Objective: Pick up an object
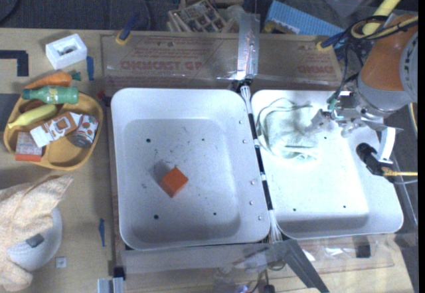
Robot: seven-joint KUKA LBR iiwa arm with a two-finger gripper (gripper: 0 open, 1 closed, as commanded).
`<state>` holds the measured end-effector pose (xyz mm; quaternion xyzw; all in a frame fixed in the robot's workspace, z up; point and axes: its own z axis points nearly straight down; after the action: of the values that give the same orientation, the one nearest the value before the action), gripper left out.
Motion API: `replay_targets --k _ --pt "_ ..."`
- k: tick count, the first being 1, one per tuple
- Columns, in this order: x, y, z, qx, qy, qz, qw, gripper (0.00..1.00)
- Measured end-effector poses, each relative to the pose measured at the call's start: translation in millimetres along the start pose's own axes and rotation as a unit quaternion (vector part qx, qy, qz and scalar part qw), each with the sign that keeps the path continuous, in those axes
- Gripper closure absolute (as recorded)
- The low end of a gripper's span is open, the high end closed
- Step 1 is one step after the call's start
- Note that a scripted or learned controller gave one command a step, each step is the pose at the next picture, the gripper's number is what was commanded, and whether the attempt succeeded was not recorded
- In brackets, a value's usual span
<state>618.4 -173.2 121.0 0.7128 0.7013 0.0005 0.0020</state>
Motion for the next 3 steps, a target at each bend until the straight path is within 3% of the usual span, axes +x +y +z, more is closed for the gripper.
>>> replay_targets --k 1,2,3 --pt "72.5 -11.2 3.2 0.003 0.001 -0.011 0.9999 0.0" --pt "79.8 34.3 29.1 -0.004 0.0 -0.043 0.9991 0.0" --pt "67.8 19.3 28.6 -0.005 0.001 -0.083 0.9966 0.0"
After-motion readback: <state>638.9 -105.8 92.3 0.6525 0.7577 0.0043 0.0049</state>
